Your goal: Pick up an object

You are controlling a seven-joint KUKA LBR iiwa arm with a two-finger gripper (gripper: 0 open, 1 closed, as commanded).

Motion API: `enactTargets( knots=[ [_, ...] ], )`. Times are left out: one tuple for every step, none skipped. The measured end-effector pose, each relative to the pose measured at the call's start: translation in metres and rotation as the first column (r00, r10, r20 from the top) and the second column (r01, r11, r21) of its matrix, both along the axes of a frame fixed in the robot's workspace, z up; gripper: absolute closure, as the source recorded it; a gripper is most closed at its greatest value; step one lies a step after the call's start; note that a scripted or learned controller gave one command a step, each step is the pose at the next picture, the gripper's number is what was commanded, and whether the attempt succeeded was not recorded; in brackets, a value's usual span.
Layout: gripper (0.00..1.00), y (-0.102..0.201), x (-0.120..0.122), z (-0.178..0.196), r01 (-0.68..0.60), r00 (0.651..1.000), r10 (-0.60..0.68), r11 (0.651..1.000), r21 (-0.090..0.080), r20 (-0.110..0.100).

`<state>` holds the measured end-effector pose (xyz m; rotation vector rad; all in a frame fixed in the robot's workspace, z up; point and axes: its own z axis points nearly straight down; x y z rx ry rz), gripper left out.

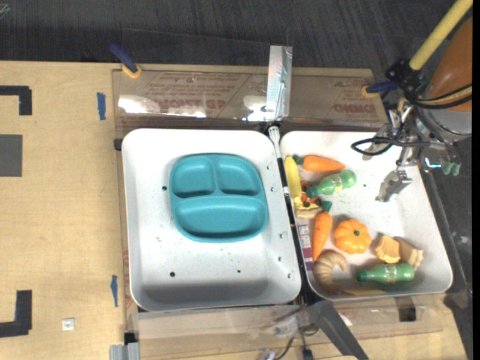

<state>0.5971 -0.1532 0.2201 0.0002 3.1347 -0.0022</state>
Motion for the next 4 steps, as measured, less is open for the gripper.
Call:
enactTargets(
  knots=[
    [0.0,0.017,-0.062,-0.119,0.06,0.998,-0.06,0.998,0.0,0.002],
    [0.0,0.059,-0.078,-0.13,0.051,0.999,-0.051,0.999,0.0,0.009],
    [1.0,0.06,-0.073,-0.116,0.049,0.999,-0.049,0.999,-0.001,0.024],
    [1.0,0.091,-0.076,-0.031,0.116,0.993,-0.116,0.993,0.003,0.007]
  ],
)
